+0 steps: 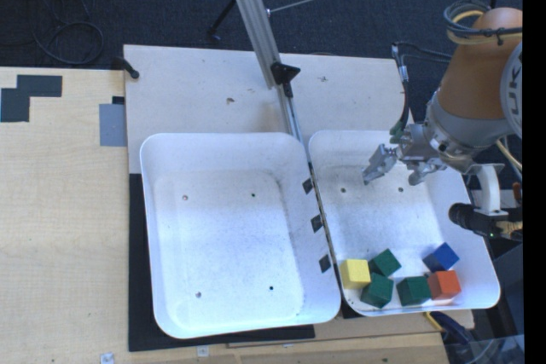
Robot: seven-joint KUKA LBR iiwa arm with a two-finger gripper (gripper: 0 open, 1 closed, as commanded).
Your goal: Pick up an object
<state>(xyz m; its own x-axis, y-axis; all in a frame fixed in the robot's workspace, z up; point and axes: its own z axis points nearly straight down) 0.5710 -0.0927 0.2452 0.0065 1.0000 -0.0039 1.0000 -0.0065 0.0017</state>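
Hand (397,167) spread open over right bin (375,209), holding nothing, blocks (401,275) clustered near its front edge.

The single camera sits fixed above the table (205,89), looking down at a slant. Both bins (162,183) fit in frame, at middling range.

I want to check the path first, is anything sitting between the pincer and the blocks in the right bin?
Nothing visible. The pincer hangs over bare floor of the right bin, and the blocks, the yellow block nearest the divider, cluster along the near edge.
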